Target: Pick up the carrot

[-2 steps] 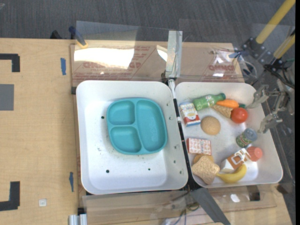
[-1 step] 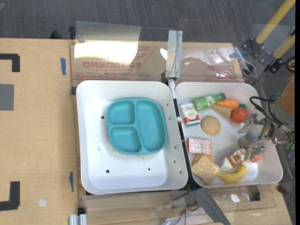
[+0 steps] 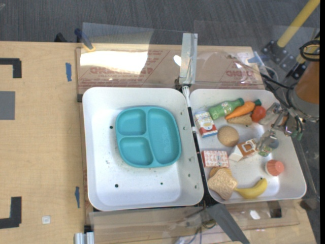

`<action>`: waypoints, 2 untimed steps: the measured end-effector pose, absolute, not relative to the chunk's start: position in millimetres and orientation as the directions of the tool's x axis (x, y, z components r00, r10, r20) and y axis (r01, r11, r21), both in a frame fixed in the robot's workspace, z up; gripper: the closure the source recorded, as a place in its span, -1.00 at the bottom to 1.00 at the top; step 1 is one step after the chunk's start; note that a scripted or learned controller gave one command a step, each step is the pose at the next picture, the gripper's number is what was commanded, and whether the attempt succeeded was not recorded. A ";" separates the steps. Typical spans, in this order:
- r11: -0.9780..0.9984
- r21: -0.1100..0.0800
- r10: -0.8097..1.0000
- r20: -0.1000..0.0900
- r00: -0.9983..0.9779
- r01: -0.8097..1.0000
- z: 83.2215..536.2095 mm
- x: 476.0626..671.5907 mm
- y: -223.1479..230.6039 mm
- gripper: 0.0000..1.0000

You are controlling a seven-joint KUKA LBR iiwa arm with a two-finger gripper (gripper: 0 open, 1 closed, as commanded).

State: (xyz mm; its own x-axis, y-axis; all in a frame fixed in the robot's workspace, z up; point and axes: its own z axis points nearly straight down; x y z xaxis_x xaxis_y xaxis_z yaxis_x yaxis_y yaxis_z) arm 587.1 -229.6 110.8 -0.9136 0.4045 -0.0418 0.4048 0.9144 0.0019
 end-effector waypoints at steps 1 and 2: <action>0.660 0.003 0.751 -0.001 -0.660 0.751 101.1 658.2 -218.6 -1.00; 0.860 0.007 0.509 -0.017 -0.860 0.509 94.1 638.1 -168.2 -1.00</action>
